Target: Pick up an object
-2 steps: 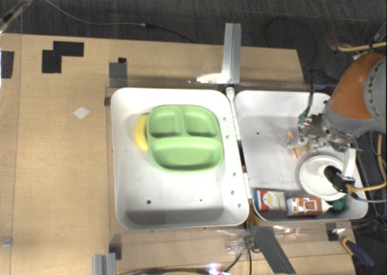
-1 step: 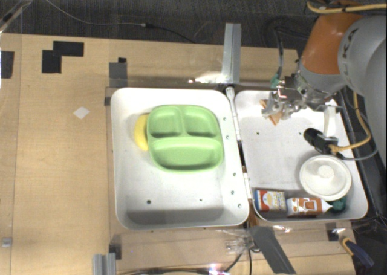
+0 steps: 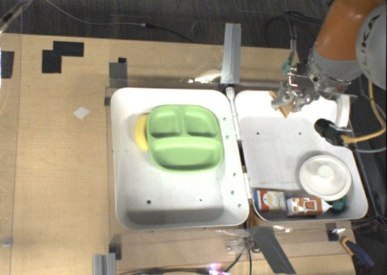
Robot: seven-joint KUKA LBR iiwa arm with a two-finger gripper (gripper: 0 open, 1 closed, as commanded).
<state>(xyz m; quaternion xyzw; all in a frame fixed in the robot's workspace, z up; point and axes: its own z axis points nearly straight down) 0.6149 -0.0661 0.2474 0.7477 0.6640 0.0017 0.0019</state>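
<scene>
The white bowl looks the likeliest thing to pick: it sits in the right bin, toward its near right corner, well apart from the hand. The hand hangs over the far edge of that bin, and whether it is wide or narrow cannot be told. No object shows in it.

To do the step well, the hand should probably travel near and right, centre over the bowl's rim and drop straight down, since the round, smooth, shallow shape may slip from a skewed grip.

Just near the bowl, a bottle with an orange label lies along the bin's near wall. In the left bin, a green divided plate covers something yellow.
</scene>
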